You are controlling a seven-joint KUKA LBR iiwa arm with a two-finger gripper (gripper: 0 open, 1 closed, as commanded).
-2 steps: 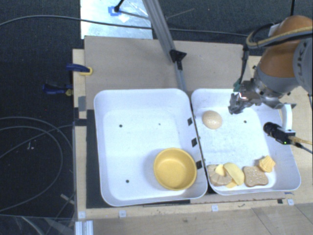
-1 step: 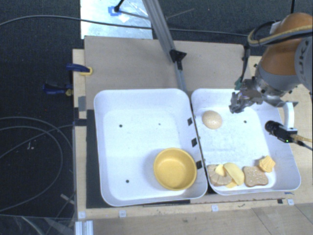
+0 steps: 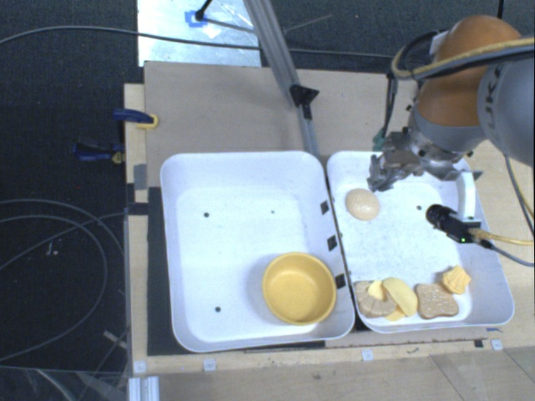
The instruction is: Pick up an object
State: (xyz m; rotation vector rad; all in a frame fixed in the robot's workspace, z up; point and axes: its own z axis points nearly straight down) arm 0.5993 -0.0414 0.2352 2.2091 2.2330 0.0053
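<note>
A pale beige egg-shaped object [image 3: 362, 204] lies in the right bin [image 3: 493, 307], near its back left. My gripper [image 3: 380, 177] hangs just above and to the right of it, over the bin's back edge; nothing shows between its fingers. Along the bin's front lie a banana-like yellow piece [image 3: 399, 295], a round tan piece [image 3: 374, 300], a brown bread-like slice [image 3: 435, 301] and a small orange-yellow piece [image 3: 456, 280]. A yellow bowl [image 3: 298, 287] sits in the left bin [image 3: 201, 224] at its front right.
A grey metal pole [image 3: 280, 53] slants down from the top to the gap behind the two bins. A black cable connector [image 3: 443, 218] hangs over the right bin. Blue and yellow clamps [image 3: 125, 132] grip the bench's left edge.
</note>
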